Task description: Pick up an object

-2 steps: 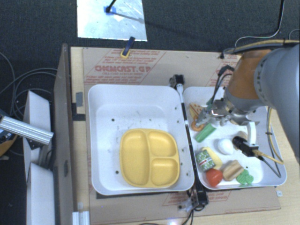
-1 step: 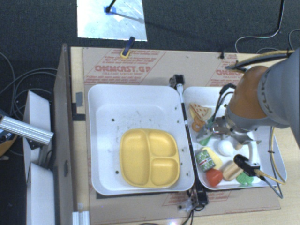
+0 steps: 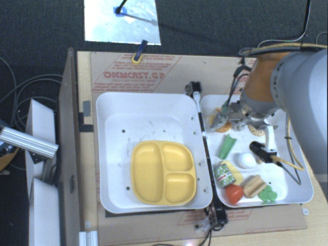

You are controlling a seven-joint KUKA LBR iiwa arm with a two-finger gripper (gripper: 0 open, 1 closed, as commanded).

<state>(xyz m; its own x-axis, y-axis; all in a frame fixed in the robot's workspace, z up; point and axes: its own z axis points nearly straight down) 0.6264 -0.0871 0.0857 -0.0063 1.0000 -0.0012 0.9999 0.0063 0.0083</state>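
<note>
My gripper [image 3: 224,118] is down in the far left part of the right bin [image 3: 306,188], reaching in under the grey arm with its orange band. Just under it lies an orange slice-like piece [image 3: 223,128], partly hidden. In front of the gripper a green vegetable [image 3: 226,146] lies tilted. Nearer the front are a white egg [image 3: 246,160], a small labelled can [image 3: 224,174] leaning on a yellow piece [image 3: 236,170], a red tomato [image 3: 233,193], a brown bread piece [image 3: 252,185] and a green leafy piece [image 3: 267,193].
The left bin [image 3: 115,117] holds a yellow divided plate [image 3: 164,171] in its front half. A ridge where the two bins' rims meet [image 3: 202,137] runs just left of the gripper. A round biscuit-like piece [image 3: 258,132] lies right of the gripper.
</note>
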